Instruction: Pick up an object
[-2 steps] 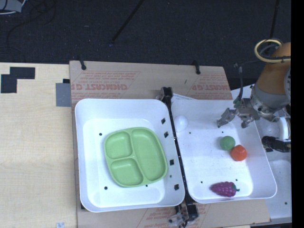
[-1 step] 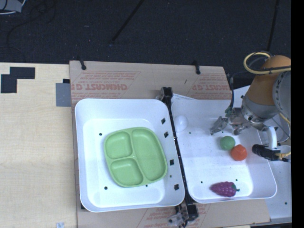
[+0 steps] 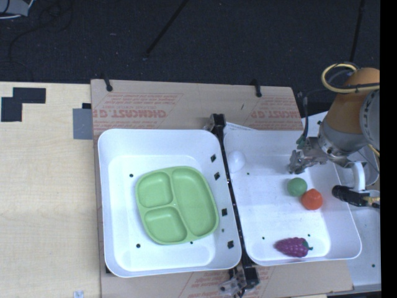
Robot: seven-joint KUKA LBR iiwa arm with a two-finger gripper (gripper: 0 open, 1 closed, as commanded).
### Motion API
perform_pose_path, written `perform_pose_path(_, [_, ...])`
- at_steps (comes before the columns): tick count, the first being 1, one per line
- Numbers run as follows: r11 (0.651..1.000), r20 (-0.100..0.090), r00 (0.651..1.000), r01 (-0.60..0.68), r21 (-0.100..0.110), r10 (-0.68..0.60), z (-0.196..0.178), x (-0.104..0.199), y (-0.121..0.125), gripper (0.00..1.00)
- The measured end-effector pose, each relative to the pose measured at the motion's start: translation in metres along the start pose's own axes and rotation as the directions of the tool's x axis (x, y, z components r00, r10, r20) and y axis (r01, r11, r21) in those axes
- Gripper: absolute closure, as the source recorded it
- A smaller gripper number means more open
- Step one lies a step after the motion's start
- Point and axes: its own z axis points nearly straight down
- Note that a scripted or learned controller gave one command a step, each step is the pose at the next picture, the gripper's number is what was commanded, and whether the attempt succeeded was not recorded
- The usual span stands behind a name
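Arm enters from right; gripper (image 3: 302, 161) sits low over far part of right bin (image 3: 260, 241). Finger state: can't tell, too small and dark to read. Nothing seen between them. Green ball (image 3: 297, 186) lies just near-side of gripper, w/ orange ball (image 3: 312, 199) touching or just beside it on its right. Purple grape bunch (image 3: 293, 247) at near edge of same bin, well apart. Left bin (image 3: 118, 228) holds green 3-compartment plate (image 3: 177, 204), lying flat.

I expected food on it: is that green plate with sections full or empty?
Empty. The green divided plate lies flat in the left bin, and all three sections show bare green. The toy foods sit in the right bin.
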Motion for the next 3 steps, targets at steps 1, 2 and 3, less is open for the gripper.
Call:
perform_pose_path(1, [1.000,0.001,1.000,0.000,-0.004,0.000,-0.043,0.002,0.005,1.00])
perform_pose_path(2, [1.000,0.002,1.000,0.001,-0.006,-0.001,-0.107,0.005,0.006,1.00])
perform_pose_path(3, [1.000,0.001,1.000,0.002,-0.003,-0.002,-0.124,0.004,0.006,1.00])
